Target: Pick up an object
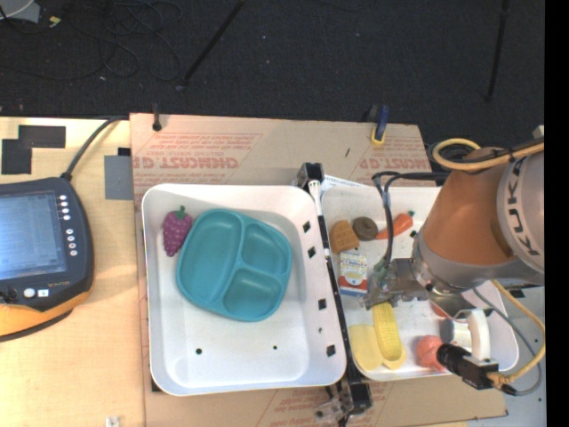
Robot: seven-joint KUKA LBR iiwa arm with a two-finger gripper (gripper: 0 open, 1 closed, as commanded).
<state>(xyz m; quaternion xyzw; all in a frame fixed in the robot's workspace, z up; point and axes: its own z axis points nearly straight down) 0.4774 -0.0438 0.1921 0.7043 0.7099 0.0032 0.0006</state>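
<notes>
The gripper (384, 290) hangs in the right bin (508, 350), just above a yellow corn cob (388, 334). A teal divided plate (236, 263) and purple grapes (175, 230) lie in the left bin (233, 369).

I see two white bins (233, 376). In the left one lies a teal divided tray (236, 263) and a purple grape bunch (175, 231) with a green stem. In the right bin (507, 350) I see a yellow corn cob (388, 332), an orange carrot (397, 225), a brown round piece (366, 229) and a small carton (354, 269) in white, red and blue. My arm (484, 225) is grey with an orange band.
</notes>
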